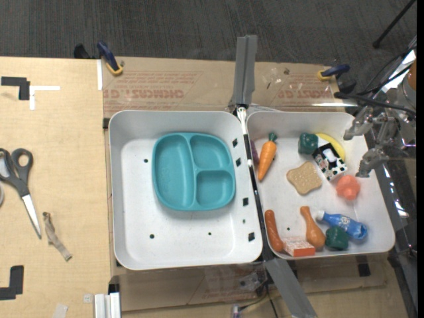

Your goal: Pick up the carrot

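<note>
Near the left wall of the right bin [286, 207], toward its far left corner: carrot [266, 158], lying at a slant, green top at the far end, touching nothing but the bin floor. Over the right edge of the same bin: gripper [363, 148], fingers spread and grasping nothing, well apart from the carrot. Between them: bread slice [304, 178]; just beside the nearer fingertip, a pink ball [348, 187]. Along the near edge: sausage [271, 228], drumstick [311, 226], blue bottle [342, 222]. Centred in the left bin [132, 211]: teal divided plate [194, 171].
</note>
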`<state>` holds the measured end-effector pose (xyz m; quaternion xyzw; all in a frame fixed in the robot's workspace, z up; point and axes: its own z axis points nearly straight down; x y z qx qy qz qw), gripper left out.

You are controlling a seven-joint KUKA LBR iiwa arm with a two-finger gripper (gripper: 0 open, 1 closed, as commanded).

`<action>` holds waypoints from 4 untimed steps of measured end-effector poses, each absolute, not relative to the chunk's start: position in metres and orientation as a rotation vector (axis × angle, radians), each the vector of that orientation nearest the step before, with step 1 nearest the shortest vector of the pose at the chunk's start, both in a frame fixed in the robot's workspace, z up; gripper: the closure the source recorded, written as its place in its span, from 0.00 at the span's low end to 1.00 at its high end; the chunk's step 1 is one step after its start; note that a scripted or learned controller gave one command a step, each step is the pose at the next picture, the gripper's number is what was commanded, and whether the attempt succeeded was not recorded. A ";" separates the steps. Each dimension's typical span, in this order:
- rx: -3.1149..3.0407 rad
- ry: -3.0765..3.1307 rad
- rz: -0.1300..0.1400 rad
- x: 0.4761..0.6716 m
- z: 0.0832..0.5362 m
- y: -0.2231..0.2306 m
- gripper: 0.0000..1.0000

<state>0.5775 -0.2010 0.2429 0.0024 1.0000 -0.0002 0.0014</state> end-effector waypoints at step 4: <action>-0.112 3.135 -0.001 0.570 0.093 -0.092 0.00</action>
